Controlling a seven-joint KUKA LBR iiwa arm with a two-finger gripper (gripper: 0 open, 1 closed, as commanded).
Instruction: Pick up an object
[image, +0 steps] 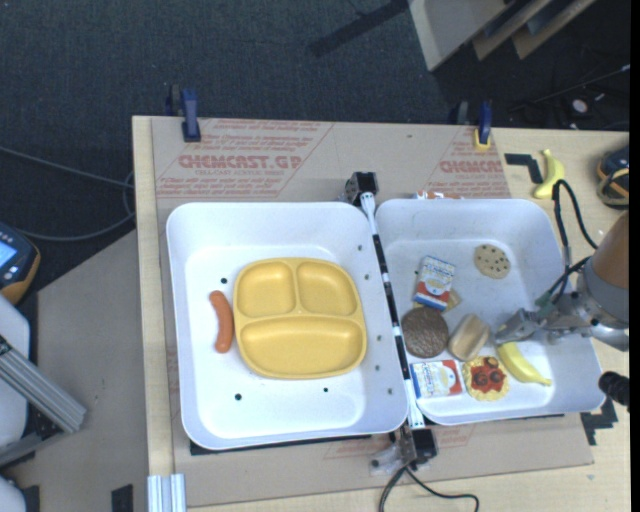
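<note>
Lying nearest in the right bin (470, 215), a banana (524, 364) is sitting just beside the tool (520, 325), which is hovering over it; whether its fingers are spread, I cannot tell. Nothing is visibly pinched.

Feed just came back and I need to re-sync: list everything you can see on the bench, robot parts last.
Bins: 2, white, side by side on bench.
Divided tray: 1, yellow, left bin centre.
Hot dog: 1, orange-red, left of tray.
Cookie: 1, tan, right bin rear.
Cartons: 2, white, red and blue, right bin.
Patty: 1, brown, right bin.
Bread roll: 1, tan, beside patty.
Pizza slice: 1, red-yellow, front.
Banana: 1, yellow, front right.
End effector: 1, grey, above banana.
</note>
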